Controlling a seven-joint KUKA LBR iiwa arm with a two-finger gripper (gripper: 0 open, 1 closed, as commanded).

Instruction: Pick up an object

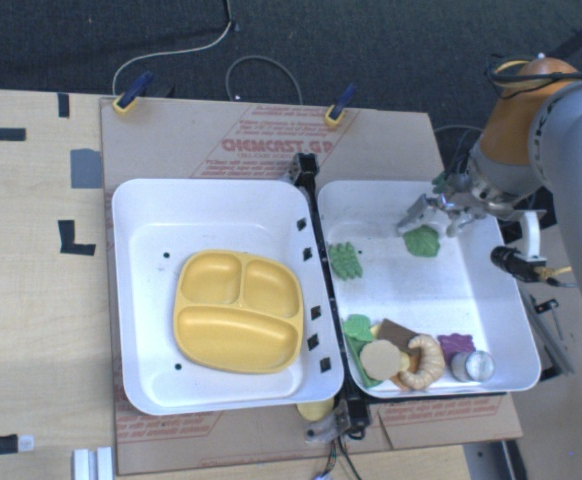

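My gripper hangs over the upper right part of the right bin, its two fingers spread open. A small green leafy piece sits right under the fingertips, touching or nearly touching the left one; it is not clamped between them. A ridged green piece lies by the bin's left wall. At the bin's front lie a green piece, a brown block, a tan disc, a tan curled pastry, a purple item and a silver can.
The left bin holds a yellow divided plate. A black divider runs between the bins. The grey arm with its orange band comes in from the upper right. Bare white floor spans the right bin's middle.
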